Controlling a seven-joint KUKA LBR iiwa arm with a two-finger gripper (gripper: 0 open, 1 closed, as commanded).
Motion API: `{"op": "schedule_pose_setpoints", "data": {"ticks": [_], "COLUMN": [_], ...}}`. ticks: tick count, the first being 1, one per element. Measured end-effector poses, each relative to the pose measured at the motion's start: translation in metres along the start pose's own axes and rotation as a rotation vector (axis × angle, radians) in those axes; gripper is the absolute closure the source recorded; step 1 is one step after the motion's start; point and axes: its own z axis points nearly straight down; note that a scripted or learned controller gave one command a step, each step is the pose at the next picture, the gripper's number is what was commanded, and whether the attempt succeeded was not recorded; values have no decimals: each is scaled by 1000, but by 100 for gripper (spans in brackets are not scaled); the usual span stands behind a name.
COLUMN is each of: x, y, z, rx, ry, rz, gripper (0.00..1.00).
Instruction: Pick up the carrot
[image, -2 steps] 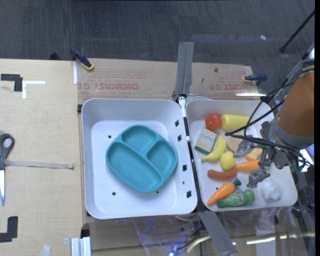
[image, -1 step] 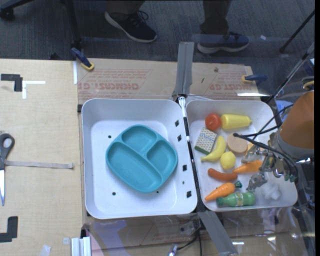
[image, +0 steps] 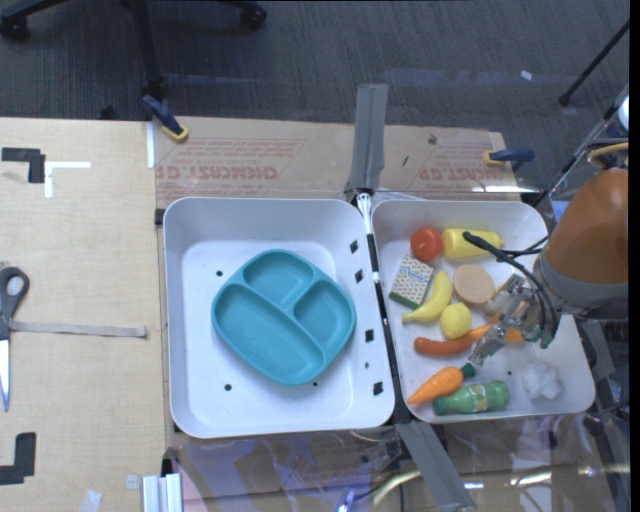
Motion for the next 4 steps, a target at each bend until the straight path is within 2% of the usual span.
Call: {"op": "schedule_pose_setpoints", "data": {"ticks": [1,2,3,4], "x": [-1,54,66,97], "y": [1,2,25,78], "z": [-10,-1,-2,-100], "rx": [0,-2,-3,-1], "ry": [-4,-5,-8,-1], "rz": [-3,-151,-243,-56], "gripper": [100,100,100,100]}}
